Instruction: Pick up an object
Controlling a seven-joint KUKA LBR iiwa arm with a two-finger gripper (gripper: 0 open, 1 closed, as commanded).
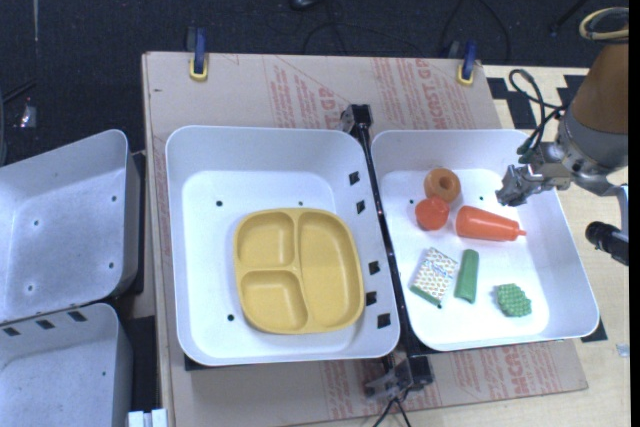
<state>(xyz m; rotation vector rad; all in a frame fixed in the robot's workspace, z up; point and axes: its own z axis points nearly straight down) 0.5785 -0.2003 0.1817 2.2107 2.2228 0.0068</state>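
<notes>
The right bin (560, 245) holds several small objects: a brown ring-shaped piece (442, 184), a red round piece (432, 213), an orange carrot (488, 224), a white and green packet (434, 275), a green stick (467, 276) and a green bumpy piece (513, 299). My gripper (514, 187) hangs at the bin's upper right, just right of the brown ring and above the carrot's thick end. I see nothing between its fingers.
The left bin (200, 245) holds a yellow divided plate (298, 269). A black divider (372, 215) runs between the bins. Cables (535, 105) trail behind the arm. Spare white bins (60, 215) lie off the bench at left.
</notes>
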